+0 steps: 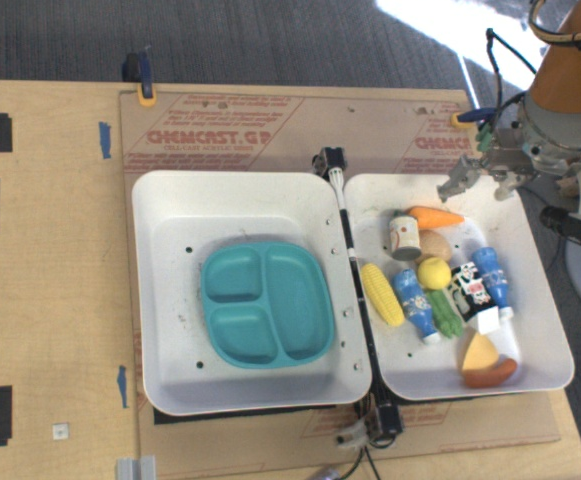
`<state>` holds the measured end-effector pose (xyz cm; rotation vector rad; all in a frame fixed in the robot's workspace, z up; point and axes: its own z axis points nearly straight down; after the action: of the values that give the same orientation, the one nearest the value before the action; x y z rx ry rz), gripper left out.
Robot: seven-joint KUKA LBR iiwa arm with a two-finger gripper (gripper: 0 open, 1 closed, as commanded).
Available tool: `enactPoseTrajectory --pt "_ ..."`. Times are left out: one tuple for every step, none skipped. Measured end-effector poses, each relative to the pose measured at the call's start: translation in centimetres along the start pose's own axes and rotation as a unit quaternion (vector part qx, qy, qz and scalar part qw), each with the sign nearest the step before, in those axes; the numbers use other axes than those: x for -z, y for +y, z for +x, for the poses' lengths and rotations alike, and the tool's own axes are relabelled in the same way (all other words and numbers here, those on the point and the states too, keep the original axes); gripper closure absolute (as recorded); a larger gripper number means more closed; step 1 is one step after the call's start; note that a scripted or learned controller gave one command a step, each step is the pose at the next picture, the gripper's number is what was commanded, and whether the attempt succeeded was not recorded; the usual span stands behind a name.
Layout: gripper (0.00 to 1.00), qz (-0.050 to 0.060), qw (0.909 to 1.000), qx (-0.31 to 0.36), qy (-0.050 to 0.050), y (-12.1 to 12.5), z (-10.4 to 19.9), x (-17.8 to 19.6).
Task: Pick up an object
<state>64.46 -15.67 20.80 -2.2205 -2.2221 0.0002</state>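
Note:
The right bin (pixel 540 268) holds a cluster of toy foods. Among them are an orange carrot (pixel 435 216), a small can (pixel 403 235), a yellow lemon (pixel 433 272), a corn cob (pixel 381 293) and a blue bottle (pixel 415 304). There are also a black-and-white carton (pixel 470 286), a second blue bottle (pixel 490 273) and an orange wedge (pixel 485 360). My gripper (pixel 482 184) hangs over the bin's far edge, just beyond the carrot. It is open, with nothing between its fingers.
The left bin (pixel 160 228) holds a teal divided plate (pixel 267 303). A black clamp (pixel 330 160) sits at the far end of the ridge between the bins. Cables trail beside the arm at the right.

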Motion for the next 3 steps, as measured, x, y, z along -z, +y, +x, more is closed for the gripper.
enactPoseTrajectory --pt "0.00 -0.002 0.9977 0.068 -0.001 2.1 4.9 -11.0" --pt "0.00 0.000 0.9991 0.043 0.000 -1.6 6.0 -12.3" --pt "1.00 -0.002 0.9991 0.042 0.000 -1.5 6.0 -11.2"
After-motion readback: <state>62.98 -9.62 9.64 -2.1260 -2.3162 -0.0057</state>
